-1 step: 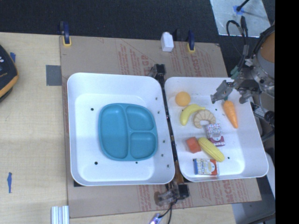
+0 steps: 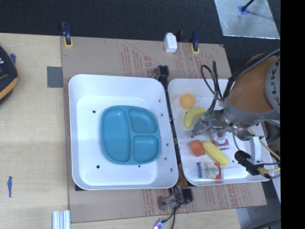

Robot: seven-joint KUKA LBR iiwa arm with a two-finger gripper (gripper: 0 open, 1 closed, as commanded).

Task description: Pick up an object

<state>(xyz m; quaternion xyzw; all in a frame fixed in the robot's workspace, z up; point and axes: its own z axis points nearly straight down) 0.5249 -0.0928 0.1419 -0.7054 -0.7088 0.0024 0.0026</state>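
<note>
Arm's orange wrist point(image 2: 252, 87) sits over my right bin point(image 2: 190, 175), gripper point(image 2: 206, 124) low beside the banana point(image 2: 193, 116) near corn point(image 2: 215, 152) and red block point(image 2: 197, 148), finger state I can't tell, so clutter risks a nudge, not a grasp.

Right bin point(image 2: 190, 178): banana point(image 2: 192, 115), orange ball point(image 2: 187, 100), corn cob point(image 2: 215, 152), red block point(image 2: 197, 148), packet point(image 2: 209, 170).
</note>
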